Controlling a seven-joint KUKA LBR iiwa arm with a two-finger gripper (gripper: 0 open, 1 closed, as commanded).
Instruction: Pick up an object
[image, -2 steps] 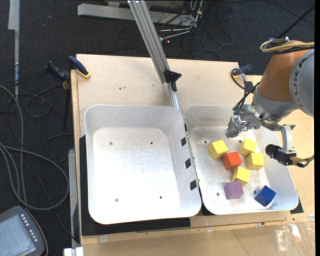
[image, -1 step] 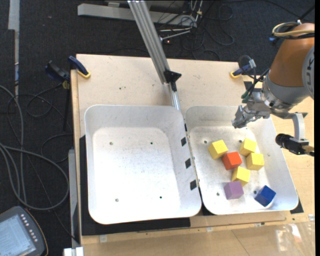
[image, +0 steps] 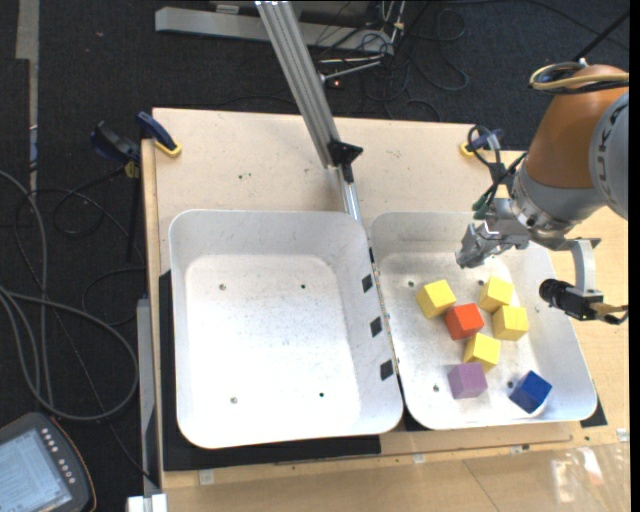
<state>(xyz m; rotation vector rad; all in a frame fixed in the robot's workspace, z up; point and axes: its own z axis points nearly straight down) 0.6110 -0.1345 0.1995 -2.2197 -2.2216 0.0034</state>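
Several small blocks lie in the right bin (image: 420, 395): a yellow block (image: 436, 298) nearest the bin's middle, an orange block (image: 464, 321), three more yellow ones (image: 496, 293) (image: 511, 322) (image: 483, 350), a purple block (image: 466, 380) and a blue block (image: 531, 391) near the front right corner. My gripper (image: 476, 250) hangs over the back part of the right bin, a little behind the yellow blocks. It points down and to the left, and nothing shows between its fingers.
The left bin (image: 265, 325) sits beside the right one, with dark clips along the shared rim. A slanted metal pole (image: 305, 85) reaches down to the bins' back edge. Clamps (image: 150, 135) sit at the bench's back corners.
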